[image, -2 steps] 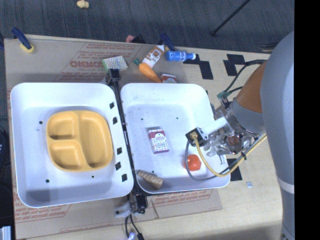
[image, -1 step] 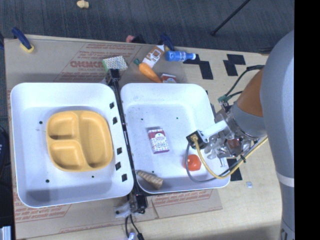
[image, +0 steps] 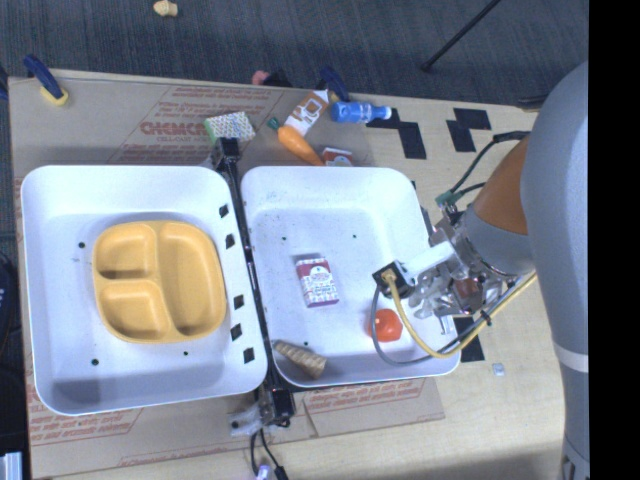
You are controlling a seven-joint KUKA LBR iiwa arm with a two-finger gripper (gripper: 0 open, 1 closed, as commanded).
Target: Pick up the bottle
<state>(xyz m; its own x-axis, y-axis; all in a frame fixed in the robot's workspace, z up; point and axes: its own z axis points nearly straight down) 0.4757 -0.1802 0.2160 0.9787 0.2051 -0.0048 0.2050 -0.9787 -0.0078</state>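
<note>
A small blue bottle (image: 356, 113) lies on its side on the cardboard behind the right bin (image: 330, 190), outside both bins. Next to it lies a white and orange bottle (image: 305, 114). My gripper (image: 418, 293) hangs over the right bin's right side, far from both bottles. Its metal parts and a yellow cable crowd that spot. A round red object (image: 388, 325) sits on the bin floor just below and left of the gripper. I see nothing held in the gripper.
A small red box (image: 316, 280) lies mid right bin, with a brown bread-like piece (image: 300, 359) on the front rim. An orange carrot-like item (image: 299, 145) lies behind the bin. The left bin (image: 50, 218) holds a yellow divided plate (image: 160, 278).
</note>
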